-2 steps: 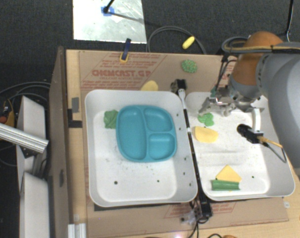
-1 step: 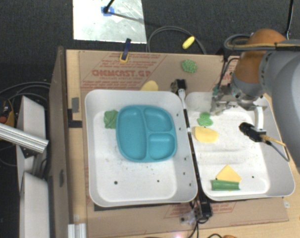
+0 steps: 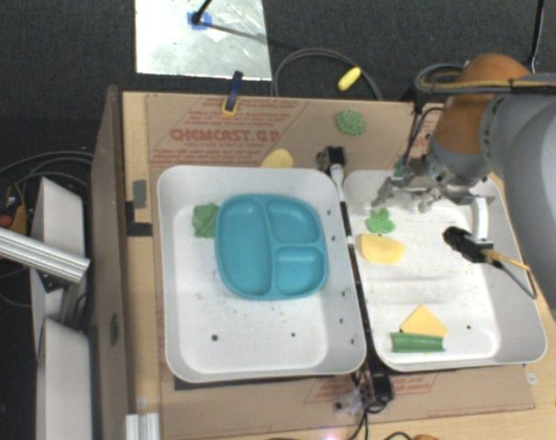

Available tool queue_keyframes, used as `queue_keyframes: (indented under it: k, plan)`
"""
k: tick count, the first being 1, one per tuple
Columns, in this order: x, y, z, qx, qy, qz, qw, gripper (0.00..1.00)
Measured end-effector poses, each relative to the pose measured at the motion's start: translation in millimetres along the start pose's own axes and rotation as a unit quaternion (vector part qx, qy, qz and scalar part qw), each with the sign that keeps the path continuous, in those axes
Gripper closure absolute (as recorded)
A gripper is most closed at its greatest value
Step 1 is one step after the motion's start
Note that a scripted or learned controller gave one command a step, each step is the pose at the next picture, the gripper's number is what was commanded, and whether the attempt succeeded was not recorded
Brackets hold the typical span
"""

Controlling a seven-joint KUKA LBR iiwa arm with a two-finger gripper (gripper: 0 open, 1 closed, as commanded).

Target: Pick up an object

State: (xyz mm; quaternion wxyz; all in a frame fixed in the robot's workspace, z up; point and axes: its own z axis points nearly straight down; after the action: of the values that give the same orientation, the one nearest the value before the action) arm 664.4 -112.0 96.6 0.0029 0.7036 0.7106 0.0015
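Grey arm [image 3: 526, 140] with orange band comes in from 3 o'clock, with the wrist over the 12 o'clock end of the right white shallow bin [image 3: 461, 287]. The jaws sit low near that bin's 11 o'clock corner. Their metal parts blur together, so how far open they are cannot be told. No thing is visibly held.

Things in the right bin, relative to the jaws:
- small green leafy plastic piece [image 3: 381, 220]: about 7 o'clock, close by, flat on the bin floor by the left wall. It looks apart from the jaws, but contact cannot be ruled out.
- pale yellow rounded flat piece [image 3: 382, 249]: also 7 o'clock, next out, just beside the green leafy piece on its 6 o'clock side.
- yellow wedge-shaped piece [image 3: 424, 320]: about 6 o'clock, well apart, near the bin's 6 o'clock rim.
- dark green bar-shaped piece [image 3: 417, 342]: touching the yellow wedge at its 6 o'clock edge, farthest from the jaws.

The left white shallow bin [image 3: 195, 324] lies at 9 o'clock from the jaws. It holds a teal plastic plate with three compartments [image 3: 271, 247], lying flat. A green leafy scrap [image 3: 205, 219] is tucked at the plate's 9 o'clock edge.

Both bins rest on a brown cardboard-topped table [image 3: 195, 126]. On the cardboard there is a round green bumpy piece [image 3: 350, 122] at 11 o'clock from the jaws. A pale yellow lump [image 3: 278, 159] lies against the left bin's 12 o'clock rim.
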Motion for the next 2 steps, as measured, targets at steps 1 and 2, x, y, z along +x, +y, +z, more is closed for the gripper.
queue_keyframes:
  k: [1,2]
  plan:
    - [20.0,-27.4,13.0,0.004,0.001,0.002,1.0,0.0]
    - [10.1,-32.3,11.8,0.003,0.0,0.005,1.0,0.0]
